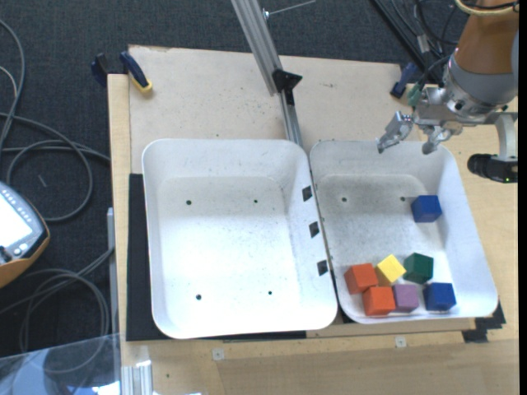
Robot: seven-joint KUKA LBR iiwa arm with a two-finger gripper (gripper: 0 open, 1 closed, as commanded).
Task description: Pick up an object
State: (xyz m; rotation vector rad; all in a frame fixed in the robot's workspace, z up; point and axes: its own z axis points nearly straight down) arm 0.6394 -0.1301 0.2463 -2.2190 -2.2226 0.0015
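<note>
Down at the near edge of the right bin, a tight cluster of blocks: orange block and purple block at the front, dark blue block at that bin's near right corner. Just behind them, red block, yellow block and green block, all touching or nearly so. Well apart from the cluster, toward the right bin's far right side, a lone blue block sitting flat on the floor. Left of the right bin, touching along the shared edge, the left bin, just speckled white floor. Up over the right bin's far rim, the gripper, hanging above the rim and not down among the blocks. Fingers spread, nothing between them. Grey arm and orange band rising off beyond the right bin's far right corner. Progress, judging by this: barely started. No block lifted, none touched, every block resting on the right bin's floor. Left to do: drop in over a block, probably the lone blue one as nearest and free of neighbours, pinch, then lift clear.
</note>
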